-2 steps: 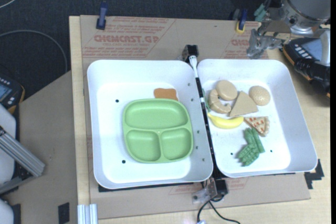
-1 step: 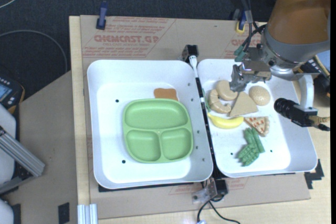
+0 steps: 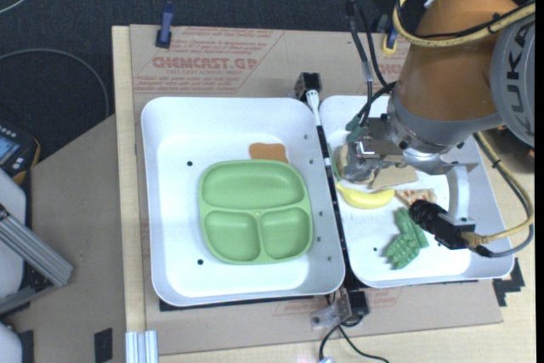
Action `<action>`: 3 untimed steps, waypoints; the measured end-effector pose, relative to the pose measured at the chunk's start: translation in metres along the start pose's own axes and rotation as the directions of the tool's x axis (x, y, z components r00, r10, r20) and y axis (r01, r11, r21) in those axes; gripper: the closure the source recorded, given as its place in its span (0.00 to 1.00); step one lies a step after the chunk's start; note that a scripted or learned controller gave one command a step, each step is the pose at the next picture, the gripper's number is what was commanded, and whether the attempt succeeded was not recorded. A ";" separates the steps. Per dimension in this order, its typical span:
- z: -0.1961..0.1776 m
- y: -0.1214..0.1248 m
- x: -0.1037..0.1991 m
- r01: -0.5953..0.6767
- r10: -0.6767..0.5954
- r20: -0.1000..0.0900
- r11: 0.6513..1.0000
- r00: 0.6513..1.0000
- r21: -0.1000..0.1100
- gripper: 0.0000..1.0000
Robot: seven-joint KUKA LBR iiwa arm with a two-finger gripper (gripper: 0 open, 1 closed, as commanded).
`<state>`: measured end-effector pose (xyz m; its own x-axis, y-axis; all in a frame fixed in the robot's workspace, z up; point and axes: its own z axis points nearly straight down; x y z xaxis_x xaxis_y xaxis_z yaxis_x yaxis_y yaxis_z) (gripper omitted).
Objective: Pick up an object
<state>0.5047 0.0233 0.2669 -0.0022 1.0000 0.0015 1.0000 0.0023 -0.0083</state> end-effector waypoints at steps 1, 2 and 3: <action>-0.143 -0.026 0.019 0.003 -0.003 -0.002 1.000 1.000 -0.026 1.00; -0.145 -0.026 0.018 -0.001 0.001 0.002 1.000 1.000 -0.013 1.00; -0.127 -0.027 -0.016 -0.007 0.007 0.002 1.000 1.000 -0.004 1.00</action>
